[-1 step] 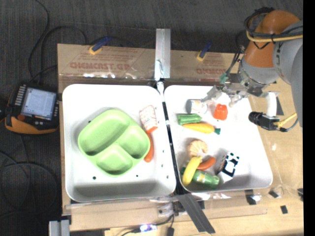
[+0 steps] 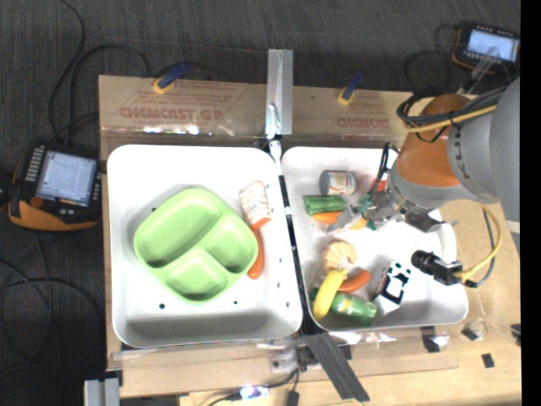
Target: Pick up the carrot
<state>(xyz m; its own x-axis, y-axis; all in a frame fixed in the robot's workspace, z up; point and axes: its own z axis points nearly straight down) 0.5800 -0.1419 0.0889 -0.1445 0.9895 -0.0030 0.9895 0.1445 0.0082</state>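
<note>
Look left first: your smooth lime plastic tray (image 2: 196, 242), three-lobed, fills the left bin (image 2: 127, 311); the slim orange carrot (image 2: 257, 250) lies against its right edge. In the right bin (image 2: 456, 307), the gripper (image 2: 369, 206) hovers over cluttered toy food.

The bench (image 2: 127, 108) carried two white bins, left bin (image 2: 127, 311) and right bin (image 2: 452, 307), side by side.

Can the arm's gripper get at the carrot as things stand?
Probably yes. The carrot lies uncovered in the left bin, though tight between the green tray and the wall. The gripper is over the right bin.
</note>
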